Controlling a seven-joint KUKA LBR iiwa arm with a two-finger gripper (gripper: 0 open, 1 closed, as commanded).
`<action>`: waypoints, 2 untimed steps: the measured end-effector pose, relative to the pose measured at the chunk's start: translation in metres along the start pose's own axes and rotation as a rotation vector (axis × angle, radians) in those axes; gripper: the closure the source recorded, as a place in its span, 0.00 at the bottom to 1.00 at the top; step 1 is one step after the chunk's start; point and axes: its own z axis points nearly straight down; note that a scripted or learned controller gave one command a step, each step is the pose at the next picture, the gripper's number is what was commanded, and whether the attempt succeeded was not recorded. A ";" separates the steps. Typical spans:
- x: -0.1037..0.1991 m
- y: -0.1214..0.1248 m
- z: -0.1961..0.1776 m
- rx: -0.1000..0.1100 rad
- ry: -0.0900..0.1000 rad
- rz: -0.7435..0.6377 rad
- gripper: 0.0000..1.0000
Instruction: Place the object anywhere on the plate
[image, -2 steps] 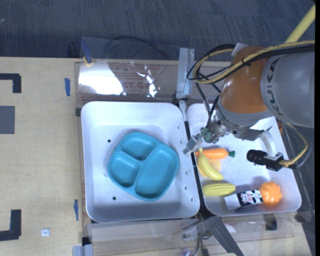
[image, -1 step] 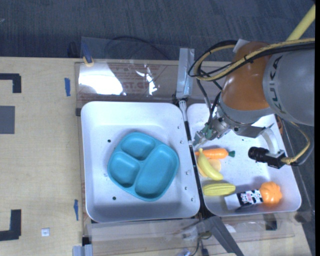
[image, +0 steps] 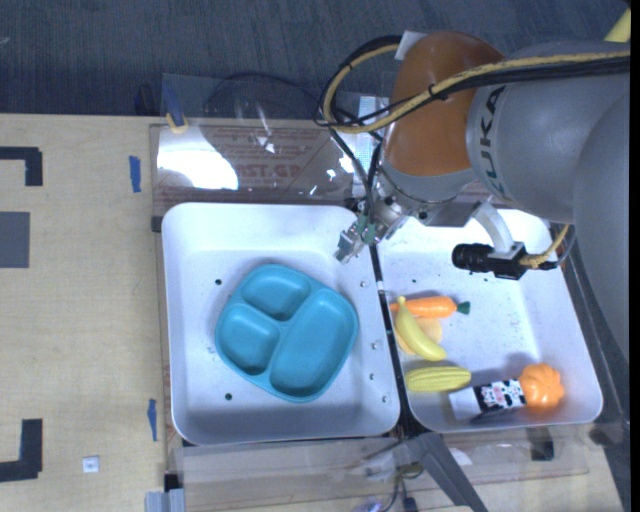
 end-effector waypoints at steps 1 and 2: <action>0.010 0.032 -0.044 -0.001 -0.001 0.050 1.00; -0.033 0.026 -0.194 -0.001 -0.002 0.367 1.00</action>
